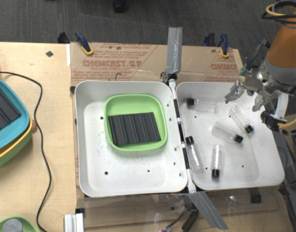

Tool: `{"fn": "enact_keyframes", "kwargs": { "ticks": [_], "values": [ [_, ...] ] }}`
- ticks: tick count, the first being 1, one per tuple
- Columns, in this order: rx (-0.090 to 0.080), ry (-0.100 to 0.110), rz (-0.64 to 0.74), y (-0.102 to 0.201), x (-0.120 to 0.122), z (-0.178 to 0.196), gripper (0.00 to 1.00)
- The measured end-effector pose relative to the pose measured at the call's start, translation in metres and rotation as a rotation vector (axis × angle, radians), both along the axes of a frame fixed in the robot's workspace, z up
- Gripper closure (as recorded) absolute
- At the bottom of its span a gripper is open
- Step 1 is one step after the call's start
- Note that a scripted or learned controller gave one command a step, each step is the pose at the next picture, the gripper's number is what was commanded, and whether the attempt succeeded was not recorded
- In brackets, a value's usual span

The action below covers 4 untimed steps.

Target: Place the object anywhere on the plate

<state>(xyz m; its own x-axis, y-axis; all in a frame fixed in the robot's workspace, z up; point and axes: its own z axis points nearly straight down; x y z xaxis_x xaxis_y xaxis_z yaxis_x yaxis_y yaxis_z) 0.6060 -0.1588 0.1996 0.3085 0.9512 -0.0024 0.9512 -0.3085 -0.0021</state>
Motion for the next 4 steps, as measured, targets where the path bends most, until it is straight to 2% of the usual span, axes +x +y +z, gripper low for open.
{"fn": "enact_keyframes", "kwargs": {
  "ticks": [1, 2, 3, 4],
  "values": [
    [0.0, 0.0, -0.185, -0.025, 0.008, 0.057, 0.0],
    [-0.002, 0.001, -0.433, -0.006, 0.005, 0.066, 0.0],
    [-0.001, 0.0, -0.624, -0.044, 0.036, 0.113, 0.0],
    [-0.003, 0.001, -0.834, -0.011, 0.043, 0.118, 0.0]
  ]
}}
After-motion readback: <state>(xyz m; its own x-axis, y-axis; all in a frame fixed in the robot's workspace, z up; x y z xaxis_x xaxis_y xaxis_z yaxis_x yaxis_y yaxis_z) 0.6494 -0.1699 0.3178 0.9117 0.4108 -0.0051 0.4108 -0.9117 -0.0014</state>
